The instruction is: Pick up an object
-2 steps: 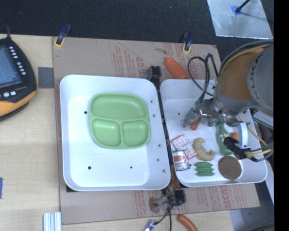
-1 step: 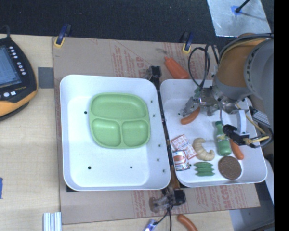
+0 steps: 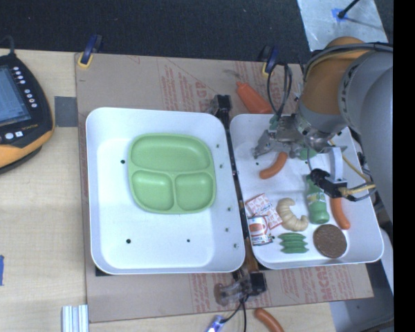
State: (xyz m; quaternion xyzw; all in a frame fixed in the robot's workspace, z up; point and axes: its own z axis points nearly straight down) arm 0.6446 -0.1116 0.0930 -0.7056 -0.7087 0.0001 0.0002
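Since the task names no particular item, you would take the orange sausage (image 3: 274, 166) as the likeliest target: it lies in the upper part of the right bin (image 3: 243, 131), directly under and just below the gripper (image 3: 275, 142), its long axis running at a slant from lower left to upper right. Whether the claw is spread or closed cannot be told from this angle. Lower in that bin sit a croissant (image 3: 292, 215), a green bottle (image 3: 317, 207), a brown cookie (image 3: 330, 241), a green pea pod (image 3: 292, 243) and a small can (image 3: 259, 230). Beside it, the left bin (image 3: 104, 185) carries a green divided plate (image 3: 172, 172). Both bins rest on cardboard (image 3: 145, 71); a teach pendant (image 3: 12, 109) lies far left.
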